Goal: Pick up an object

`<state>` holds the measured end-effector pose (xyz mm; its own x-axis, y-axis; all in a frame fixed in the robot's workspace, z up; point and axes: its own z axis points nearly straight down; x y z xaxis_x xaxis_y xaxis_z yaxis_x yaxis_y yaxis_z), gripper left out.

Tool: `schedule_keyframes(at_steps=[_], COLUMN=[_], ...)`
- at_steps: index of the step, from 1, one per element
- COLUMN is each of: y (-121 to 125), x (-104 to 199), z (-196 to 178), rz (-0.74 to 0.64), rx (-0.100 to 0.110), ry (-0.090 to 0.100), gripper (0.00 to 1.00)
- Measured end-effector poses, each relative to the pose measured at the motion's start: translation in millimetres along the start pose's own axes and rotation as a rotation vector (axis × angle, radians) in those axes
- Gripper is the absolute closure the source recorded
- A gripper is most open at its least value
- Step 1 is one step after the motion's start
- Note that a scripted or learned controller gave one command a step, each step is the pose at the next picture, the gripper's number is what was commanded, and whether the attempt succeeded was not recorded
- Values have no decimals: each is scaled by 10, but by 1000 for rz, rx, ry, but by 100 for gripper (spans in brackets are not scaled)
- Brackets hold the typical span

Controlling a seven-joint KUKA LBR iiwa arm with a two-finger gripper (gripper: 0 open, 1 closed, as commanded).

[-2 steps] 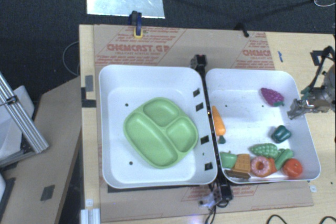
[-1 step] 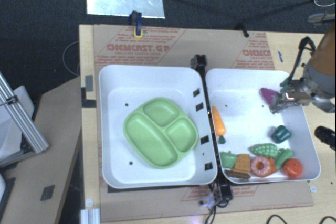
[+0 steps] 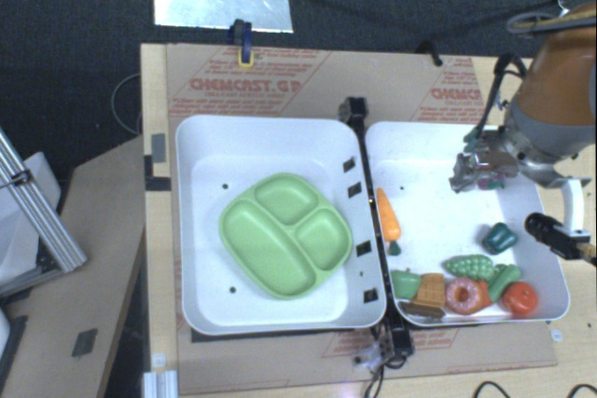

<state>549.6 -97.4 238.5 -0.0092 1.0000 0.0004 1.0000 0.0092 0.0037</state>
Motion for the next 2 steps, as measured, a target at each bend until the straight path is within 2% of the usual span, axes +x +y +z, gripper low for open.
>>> schedule_keyframes(at_steps=[1,2], y=[86,22], x=[524,987], z=[-35,171], rz=[0,2], rx=[1,4], ry=[0,1], gripper=[100,100])
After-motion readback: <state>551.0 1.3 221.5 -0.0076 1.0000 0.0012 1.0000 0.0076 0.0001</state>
